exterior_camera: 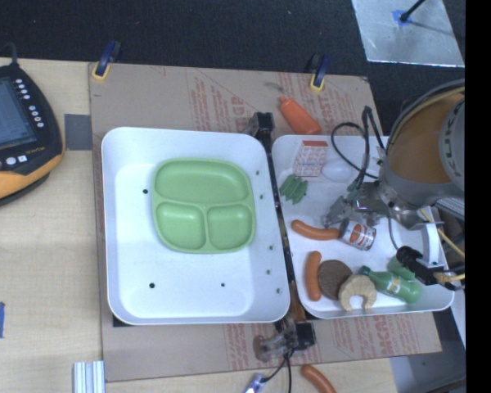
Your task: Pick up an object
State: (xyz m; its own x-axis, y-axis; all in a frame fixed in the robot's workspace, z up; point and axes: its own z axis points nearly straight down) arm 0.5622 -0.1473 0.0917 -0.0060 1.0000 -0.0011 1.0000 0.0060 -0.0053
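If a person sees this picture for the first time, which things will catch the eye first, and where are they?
The green divided plate stands out first, lying alone in the left white bin. Next comes the right bin, crowded with small toy foods, among them a hot dog and a green bottle. The grey arm's gripper reaches into it from the right.

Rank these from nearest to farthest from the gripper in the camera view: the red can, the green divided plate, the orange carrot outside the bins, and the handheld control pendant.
Measured from the gripper:
1. Red can, right bin, just below the gripper.
2. Orange carrot, on the cardboard above the right bin.
3. Green divided plate, left bin.
4. Control pendant, far left on the bench.
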